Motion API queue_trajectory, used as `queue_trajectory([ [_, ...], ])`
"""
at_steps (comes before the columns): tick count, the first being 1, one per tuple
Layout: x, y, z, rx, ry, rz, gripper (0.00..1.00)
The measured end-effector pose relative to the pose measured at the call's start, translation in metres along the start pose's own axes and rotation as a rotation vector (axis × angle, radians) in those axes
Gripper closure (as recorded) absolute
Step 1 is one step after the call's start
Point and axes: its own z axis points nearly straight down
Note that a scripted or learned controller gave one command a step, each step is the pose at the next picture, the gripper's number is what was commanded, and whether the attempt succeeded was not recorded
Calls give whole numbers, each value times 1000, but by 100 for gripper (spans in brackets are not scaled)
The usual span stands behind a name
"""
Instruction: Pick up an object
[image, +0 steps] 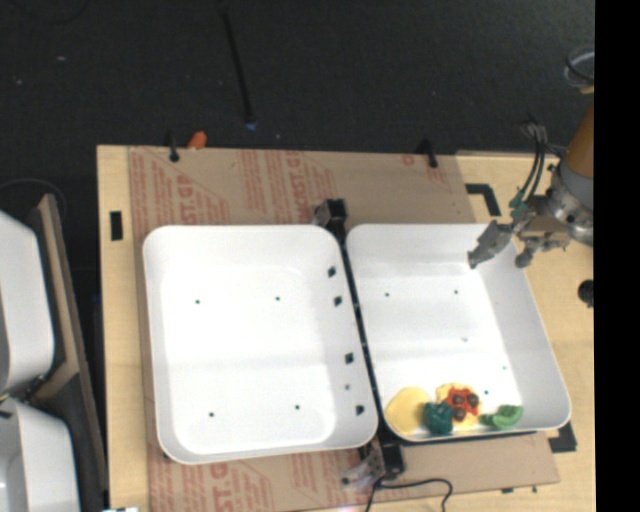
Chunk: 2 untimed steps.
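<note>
Well apart from pincer: toys.

bench: pale board with red printed lettering, set on a dark floor.
left bin: white, shallow, small dark dots on its bottom.
black clips: along the seam between the two bins.
black cable: runs across the floor behind the bench.
orange marker: at the bench's far left edge.

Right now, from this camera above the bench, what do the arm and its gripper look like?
The arm shows an orange band above a grey metallic wrist. Thin dark cables run down beside it. The gripper has two short grey fingers, with a small teal-green spot near their base.
</note>
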Motion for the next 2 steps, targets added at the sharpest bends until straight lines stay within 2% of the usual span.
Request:
queue_trajectory([
  [1, -24, -33, 160, 9, 6, -2, 0],
  [2, 22, -86, 155, 1, 1, -2, 0],
])
